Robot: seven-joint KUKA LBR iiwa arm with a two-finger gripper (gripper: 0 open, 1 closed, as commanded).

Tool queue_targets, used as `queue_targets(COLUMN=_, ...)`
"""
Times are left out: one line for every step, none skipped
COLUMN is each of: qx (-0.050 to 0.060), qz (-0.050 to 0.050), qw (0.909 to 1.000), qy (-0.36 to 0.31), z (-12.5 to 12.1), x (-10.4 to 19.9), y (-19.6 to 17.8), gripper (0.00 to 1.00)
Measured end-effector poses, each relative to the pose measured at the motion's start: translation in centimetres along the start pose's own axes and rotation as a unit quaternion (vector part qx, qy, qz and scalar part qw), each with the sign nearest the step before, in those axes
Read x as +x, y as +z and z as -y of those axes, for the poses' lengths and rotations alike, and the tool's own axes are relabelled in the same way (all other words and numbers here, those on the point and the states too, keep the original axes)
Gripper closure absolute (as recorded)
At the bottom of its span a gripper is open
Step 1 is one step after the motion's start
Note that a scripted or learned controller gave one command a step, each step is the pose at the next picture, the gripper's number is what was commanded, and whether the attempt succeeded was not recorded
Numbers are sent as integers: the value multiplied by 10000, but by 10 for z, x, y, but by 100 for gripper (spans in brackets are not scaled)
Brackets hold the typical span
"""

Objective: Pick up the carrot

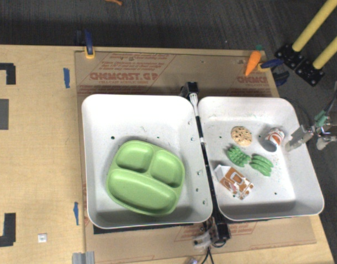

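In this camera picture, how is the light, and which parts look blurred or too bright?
Camera view: the light is even and soft, with only faint shadows under the green tray; the right white bin looks nearly washed out, so its rim loses detail; the hand at the right edge is smeared and hard to read; the small food items, such as the cookie, are soft but recognisable.

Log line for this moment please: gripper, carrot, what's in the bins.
gripper: over right bin's right edge, fingers unclear | carrot: on cardboard beyond right bin, not held | left bin: green tray
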State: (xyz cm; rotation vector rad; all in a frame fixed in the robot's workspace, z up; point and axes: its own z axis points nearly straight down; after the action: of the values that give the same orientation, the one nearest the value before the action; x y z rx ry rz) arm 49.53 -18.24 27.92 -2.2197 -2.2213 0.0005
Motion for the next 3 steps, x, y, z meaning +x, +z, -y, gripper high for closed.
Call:
queue_targets(qx=6, qz=-3, qw=9936, qy=1133, z=-23, x=-33, y=53, gripper=0)
queue_targets(qx=11, qz=-9, qw=9714, qy=2376, z=-45, x=-27, y=108, gripper=0)
queue_targets(qx=1, qz=3, qw=8741, qy=4857, z=-57, x=-12, y=141, gripper=0)
